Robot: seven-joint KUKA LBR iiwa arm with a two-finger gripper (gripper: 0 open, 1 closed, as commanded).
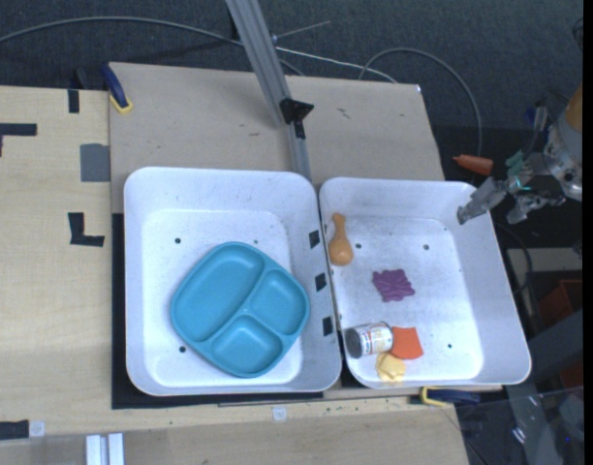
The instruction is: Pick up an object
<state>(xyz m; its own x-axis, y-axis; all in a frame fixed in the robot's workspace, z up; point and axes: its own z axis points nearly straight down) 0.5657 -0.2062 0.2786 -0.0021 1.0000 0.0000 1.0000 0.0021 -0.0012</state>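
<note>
The right bin [490,289] holds a tan gourd-shaped toy [341,243] near its left wall and a purple lumpy piece [393,284] in the middle. At its front left lie a small metal can [369,340], an orange block [406,342] and a yellow bit [390,367]. My gripper [492,209] hangs over the bin's right rim near the far corner, well to the right of all these objects. Its fingers look spread, open, with nothing between them.
A blue divided plate [240,308] lies in the left bin [141,260]. A slanted grey metal pole [267,56] comes down to the ridge between the bins. Cables run across the dark floor behind the bench.
</note>
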